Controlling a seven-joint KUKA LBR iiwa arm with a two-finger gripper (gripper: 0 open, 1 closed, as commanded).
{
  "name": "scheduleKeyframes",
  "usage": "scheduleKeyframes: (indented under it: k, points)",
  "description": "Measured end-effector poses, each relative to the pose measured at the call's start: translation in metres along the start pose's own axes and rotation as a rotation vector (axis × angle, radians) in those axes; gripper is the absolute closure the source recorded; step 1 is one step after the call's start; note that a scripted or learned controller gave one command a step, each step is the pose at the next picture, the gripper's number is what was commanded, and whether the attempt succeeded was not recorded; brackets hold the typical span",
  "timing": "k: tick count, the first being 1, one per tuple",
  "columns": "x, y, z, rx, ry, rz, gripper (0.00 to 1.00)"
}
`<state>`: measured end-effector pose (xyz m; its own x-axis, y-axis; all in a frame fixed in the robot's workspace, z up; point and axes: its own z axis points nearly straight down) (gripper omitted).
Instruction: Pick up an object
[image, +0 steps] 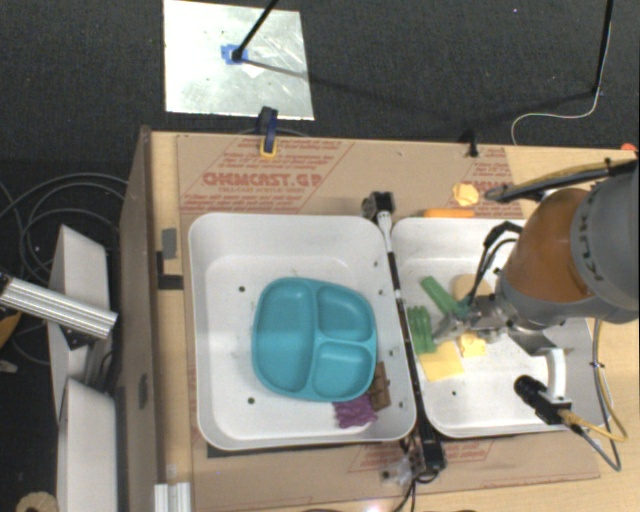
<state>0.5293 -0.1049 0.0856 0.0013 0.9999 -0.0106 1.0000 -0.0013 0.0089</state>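
Yellow block (443, 364) lies low in the right bin (480, 425), just below-left of my gripper (468, 322); a smaller yellow piece (472, 346) sits right under it. Cannot tell how my gripper is set. Green pieces (428, 310) lean beside the divider, left of my wrist. Left bin (215, 250) holds a teal divided plate (315, 340), with a purple scrap (352, 412) and a brown bit (381, 390) at its lower right. Bare white floor shows along the right bin's bottom edge.
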Motion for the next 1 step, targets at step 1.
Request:
scheduleKeyframes:
  k: [1]
  points:
    - [0.0029,0.0012,-0.0096,0.004,0.008,-0.003,1.0]
